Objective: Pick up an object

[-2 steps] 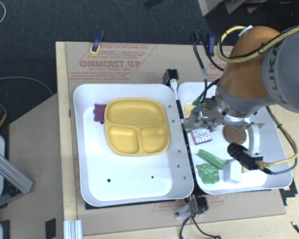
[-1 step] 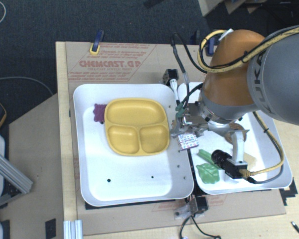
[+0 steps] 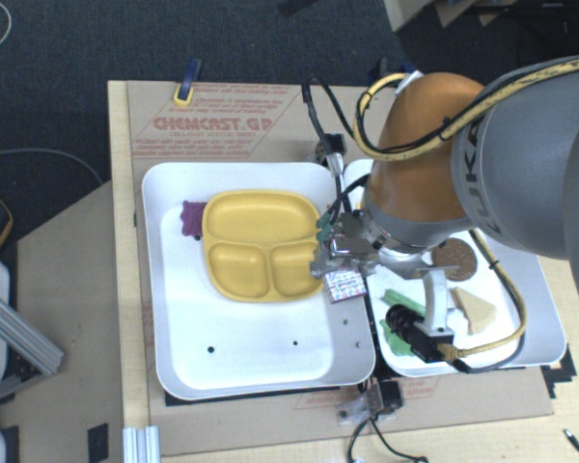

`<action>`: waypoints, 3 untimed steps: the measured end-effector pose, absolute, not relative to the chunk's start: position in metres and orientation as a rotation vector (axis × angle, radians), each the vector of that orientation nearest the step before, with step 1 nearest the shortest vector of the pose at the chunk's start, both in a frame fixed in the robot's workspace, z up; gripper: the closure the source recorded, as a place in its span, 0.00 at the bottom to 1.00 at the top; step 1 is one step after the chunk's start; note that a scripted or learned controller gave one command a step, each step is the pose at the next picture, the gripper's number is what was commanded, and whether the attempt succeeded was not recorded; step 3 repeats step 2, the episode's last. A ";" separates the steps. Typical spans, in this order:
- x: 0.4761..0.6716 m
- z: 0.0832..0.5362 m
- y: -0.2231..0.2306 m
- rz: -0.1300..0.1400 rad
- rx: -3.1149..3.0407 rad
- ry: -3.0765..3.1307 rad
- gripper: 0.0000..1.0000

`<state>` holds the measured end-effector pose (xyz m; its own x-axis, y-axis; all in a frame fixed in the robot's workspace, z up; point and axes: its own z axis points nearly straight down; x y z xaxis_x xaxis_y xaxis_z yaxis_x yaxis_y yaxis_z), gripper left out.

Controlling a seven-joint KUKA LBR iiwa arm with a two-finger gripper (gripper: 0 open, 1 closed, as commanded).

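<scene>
Item: yellow plastic divided tray (image 3: 261,243), rounded, one long compartment above two smaller ones, lying flat in the left white shallow bin (image 3: 241,355), toward its upper right. A purple object (image 3: 191,218) is peeking from under its left edge. The gripper (image 3: 333,258) is hovering at the tray's right rim; its grip state cannot be told.
</scene>
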<state>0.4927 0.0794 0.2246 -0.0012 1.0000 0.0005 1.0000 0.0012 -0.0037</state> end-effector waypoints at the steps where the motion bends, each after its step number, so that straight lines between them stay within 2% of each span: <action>1: 0.489 0.222 0.093 0.004 -2.218 -2.220 1.00; 2: 0.477 0.221 0.090 0.005 -2.221 -2.218 1.00; 3: 0.477 0.221 0.090 0.005 -2.221 -2.218 1.00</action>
